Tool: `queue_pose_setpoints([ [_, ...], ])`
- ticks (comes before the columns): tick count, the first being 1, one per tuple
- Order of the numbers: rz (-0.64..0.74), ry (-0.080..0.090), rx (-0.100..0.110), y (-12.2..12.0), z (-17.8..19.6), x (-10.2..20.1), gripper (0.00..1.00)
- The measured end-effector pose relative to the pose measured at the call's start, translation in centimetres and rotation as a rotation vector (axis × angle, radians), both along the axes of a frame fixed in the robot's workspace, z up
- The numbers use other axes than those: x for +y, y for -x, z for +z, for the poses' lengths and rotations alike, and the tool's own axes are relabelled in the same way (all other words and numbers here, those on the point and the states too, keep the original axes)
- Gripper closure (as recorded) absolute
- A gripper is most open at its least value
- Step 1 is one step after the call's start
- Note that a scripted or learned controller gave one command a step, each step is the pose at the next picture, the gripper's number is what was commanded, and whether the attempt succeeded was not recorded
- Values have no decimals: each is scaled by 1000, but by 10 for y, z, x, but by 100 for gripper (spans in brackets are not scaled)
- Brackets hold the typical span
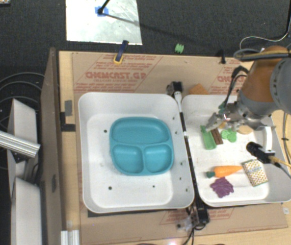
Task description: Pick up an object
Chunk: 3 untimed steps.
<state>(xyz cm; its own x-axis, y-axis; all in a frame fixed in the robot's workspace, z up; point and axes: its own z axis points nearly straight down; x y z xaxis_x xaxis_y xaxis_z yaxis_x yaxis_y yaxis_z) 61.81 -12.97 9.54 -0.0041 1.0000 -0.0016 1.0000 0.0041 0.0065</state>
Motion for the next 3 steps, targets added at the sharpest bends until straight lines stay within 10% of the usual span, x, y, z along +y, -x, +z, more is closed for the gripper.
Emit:
queue_pose_setpoints([
  [1,1,3,-4,28,-8,37,0],
  [2,0,2,-8,25,4,36,100],
  [3,8,-4,-5,2,95,111,100],
])
